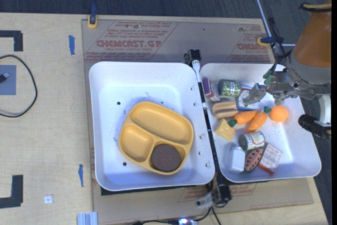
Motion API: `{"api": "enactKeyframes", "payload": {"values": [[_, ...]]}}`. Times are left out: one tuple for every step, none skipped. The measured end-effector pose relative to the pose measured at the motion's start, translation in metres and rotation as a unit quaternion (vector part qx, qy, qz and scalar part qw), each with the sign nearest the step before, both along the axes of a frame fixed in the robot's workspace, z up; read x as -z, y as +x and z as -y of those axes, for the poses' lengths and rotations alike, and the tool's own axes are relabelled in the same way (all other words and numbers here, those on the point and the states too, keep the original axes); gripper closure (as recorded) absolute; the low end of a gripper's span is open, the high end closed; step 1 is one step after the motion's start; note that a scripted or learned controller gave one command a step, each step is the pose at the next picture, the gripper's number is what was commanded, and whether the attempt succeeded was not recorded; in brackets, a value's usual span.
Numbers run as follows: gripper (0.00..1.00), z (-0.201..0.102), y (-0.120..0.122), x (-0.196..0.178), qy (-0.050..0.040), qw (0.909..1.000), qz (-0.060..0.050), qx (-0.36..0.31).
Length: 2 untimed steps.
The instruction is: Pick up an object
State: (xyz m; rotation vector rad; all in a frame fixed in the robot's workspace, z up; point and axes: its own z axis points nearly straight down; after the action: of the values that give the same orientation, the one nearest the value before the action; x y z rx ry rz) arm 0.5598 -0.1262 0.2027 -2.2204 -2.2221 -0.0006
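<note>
Two bins [100, 81] are seen on the table [42, 155]. The tool [259, 93] hangs over the right bin, with its state impossible to tell. A carrot [253, 119] lies just below it, a can [229, 88] beside it.

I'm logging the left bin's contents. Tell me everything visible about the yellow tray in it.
The yellow tray looks like smooth plastic, rounded, with three compartments: one long one at the far side and two smaller near ones. It lies flat and turned at an angle on the floor of the left bin. A dark brown round patty sits in its near right compartment.
</note>
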Motion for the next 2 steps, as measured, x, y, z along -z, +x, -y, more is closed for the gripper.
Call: {"api": "enactKeyframes", "payload": {"values": [[0.0, -0.0207, -0.0133, 0.1053, -0.0014, 1.0, 0.004, 0.002], [1.0, -0.021, -0.0148, 0.0974, -0.0013, 1.0, 0.002, 0.002]]}}
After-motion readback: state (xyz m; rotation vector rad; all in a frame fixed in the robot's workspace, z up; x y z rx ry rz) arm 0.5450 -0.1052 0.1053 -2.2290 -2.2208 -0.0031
